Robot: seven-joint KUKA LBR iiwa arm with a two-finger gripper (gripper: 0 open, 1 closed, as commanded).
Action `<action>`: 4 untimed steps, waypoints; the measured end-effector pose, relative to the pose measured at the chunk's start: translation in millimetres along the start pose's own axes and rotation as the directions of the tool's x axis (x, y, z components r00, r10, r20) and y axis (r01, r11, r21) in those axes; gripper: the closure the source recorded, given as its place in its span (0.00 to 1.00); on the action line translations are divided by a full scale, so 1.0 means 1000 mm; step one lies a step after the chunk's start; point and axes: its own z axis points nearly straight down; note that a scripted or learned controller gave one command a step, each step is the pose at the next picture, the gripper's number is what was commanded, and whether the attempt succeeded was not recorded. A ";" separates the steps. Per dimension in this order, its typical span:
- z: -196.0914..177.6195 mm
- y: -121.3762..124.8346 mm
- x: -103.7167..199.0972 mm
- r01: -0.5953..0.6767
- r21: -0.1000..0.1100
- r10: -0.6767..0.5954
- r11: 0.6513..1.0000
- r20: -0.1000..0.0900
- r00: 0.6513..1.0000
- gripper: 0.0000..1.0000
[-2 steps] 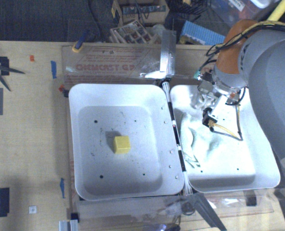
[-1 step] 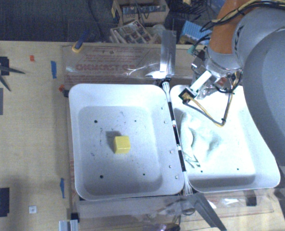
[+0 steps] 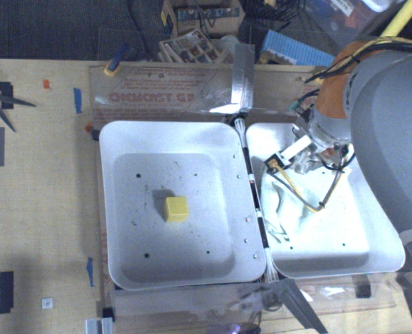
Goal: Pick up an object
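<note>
You see the yellow block (image 3: 177, 209) lying alone in the left bin (image 3: 122, 152); the gripper (image 3: 305, 160) hangs over the right bin (image 3: 373, 249), its finger state unclear.

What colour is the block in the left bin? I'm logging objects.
Yellow: the block, seen in the camera view.

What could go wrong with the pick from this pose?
1. The yellow block sits in the left bin, while the gripper hangs over the right bin. The arm has to cross the divider, so a low pass could clip the rims.
2. A loose cable loops below the wrist and might snag on a rim during the move.
</note>
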 end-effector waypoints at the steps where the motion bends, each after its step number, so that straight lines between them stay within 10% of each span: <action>1: -0.097 -0.034 0.036 -0.423 0.002 0.423 0.906 0.001 0.906 1.00; 2: -0.025 -0.004 0.002 -0.448 0.004 0.448 0.894 0.008 0.894 1.00; 3: -0.097 -0.026 0.038 -0.446 0.002 0.446 0.895 0.001 0.895 1.00; 4: 0.000 0.000 0.005 -0.340 0.001 0.340 0.941 0.001 0.941 1.00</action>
